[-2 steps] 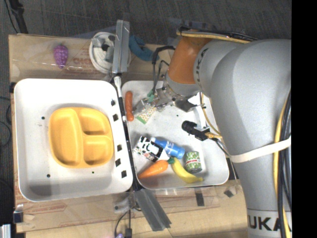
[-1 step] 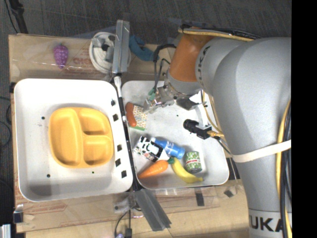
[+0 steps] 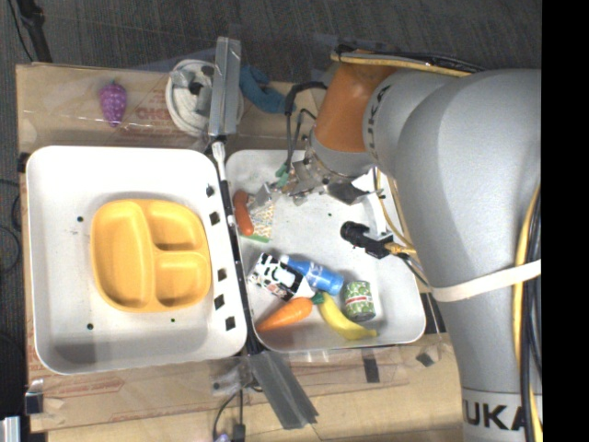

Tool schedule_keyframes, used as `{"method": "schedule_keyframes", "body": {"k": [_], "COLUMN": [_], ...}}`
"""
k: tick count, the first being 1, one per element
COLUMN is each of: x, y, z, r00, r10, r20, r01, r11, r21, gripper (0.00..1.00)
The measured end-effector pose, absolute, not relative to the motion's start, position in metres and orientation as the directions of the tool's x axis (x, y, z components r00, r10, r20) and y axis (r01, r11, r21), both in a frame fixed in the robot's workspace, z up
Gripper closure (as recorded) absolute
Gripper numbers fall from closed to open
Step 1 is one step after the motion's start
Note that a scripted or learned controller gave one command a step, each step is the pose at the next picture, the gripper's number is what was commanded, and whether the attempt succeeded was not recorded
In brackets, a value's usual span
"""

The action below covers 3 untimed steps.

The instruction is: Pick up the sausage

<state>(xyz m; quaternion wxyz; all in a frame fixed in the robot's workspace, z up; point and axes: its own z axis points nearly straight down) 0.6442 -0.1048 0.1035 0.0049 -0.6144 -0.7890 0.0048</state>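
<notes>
- The gripper (image 3: 278,188) hangs over the far part of the right bin (image 3: 405,325), low above the floor; the arm (image 3: 460,173) behind it covers that bin's right side.
- From this angle I cannot tell whether the gripper is wide or narrow. Nothing can be seen held in it.
- The sausage (image 3: 242,215), reddish-orange, lies just below and to the left of the gripper in the view, close but apart from it. It rests against the bin's left wall, running lengthwise along it.
- A speckled pack (image 3: 263,217) touches the sausage on its right side, almost directly below the gripper tip and between the gripper and the other toys.
- Further below the gripper, toward the near edge of the bin, lie a black-and-white carton (image 3: 270,276) and a blue bottle (image 3: 315,273) side by side.
- Past those, farthest from the gripper, are a carrot (image 3: 287,313), a banana (image 3: 344,321) and a green can (image 3: 358,300).
- Well to the left of the gripper, across the divider, the left bin (image 3: 55,339) holds a yellow divided plate (image 3: 152,251).
- Up and far left of the gripper, outside both bins, a purple grape (image 3: 113,102) sits on the bench.
</notes>
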Motion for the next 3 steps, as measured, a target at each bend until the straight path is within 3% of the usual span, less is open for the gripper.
{"method": "schedule_keyframes", "body": {"k": [1, 2, 3], "x": [0.634, 0.634, 0.634], "y": [-0.103, -0.1, -0.1], "z": [0.1, 0.11, 0.11], "r00": [-0.347, -0.352, -0.352], "r10": [0.938, 0.936, 0.936], "r20": [-0.012, -0.005, -0.005], "r01": [0.938, 0.936, 0.936], "r11": [0.348, 0.352, 0.352], "r21": [0.011, 0.009, 0.009], "gripper": [0.0, 1.0, 0.0]}}
